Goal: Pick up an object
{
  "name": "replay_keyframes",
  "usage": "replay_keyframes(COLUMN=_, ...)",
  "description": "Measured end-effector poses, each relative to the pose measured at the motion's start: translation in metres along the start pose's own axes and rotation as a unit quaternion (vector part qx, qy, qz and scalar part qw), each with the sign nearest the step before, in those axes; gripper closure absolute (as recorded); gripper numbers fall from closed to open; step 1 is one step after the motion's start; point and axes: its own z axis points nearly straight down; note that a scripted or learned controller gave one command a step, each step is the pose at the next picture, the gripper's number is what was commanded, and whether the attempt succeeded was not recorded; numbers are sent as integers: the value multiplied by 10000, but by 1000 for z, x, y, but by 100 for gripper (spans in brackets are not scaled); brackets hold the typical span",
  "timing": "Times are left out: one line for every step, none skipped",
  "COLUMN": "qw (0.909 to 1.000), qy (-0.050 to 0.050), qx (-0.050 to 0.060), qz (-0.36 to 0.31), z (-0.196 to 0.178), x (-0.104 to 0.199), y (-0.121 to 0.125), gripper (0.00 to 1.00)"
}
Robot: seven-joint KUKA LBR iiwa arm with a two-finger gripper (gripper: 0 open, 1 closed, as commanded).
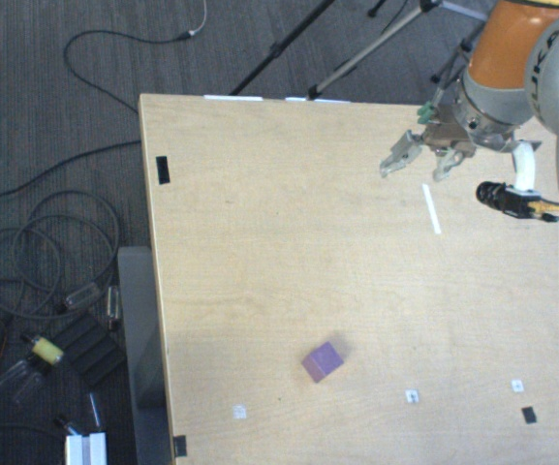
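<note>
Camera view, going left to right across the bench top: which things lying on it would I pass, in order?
Black mark near the left edge → small white tag → purple block → white stick.

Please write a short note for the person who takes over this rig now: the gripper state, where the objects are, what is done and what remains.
Gripper: open, nothing between its fingers, over the far right part of the wooden bench top.
Thin white stick: lies flat close to the gripper, on its near side.
Purple block: lies near the front edge, far from the gripper.
Done: nothing is picked up yet.
Left: choose one object, go down, close, lift. The stick is closer; the block probably grips more easily.
</note>
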Motion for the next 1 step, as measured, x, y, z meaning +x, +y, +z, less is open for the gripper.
replay_keyframes(qw=9988, qy=5, qx=9, qz=-496, z=157, x=59, y=-74, gripper=0)
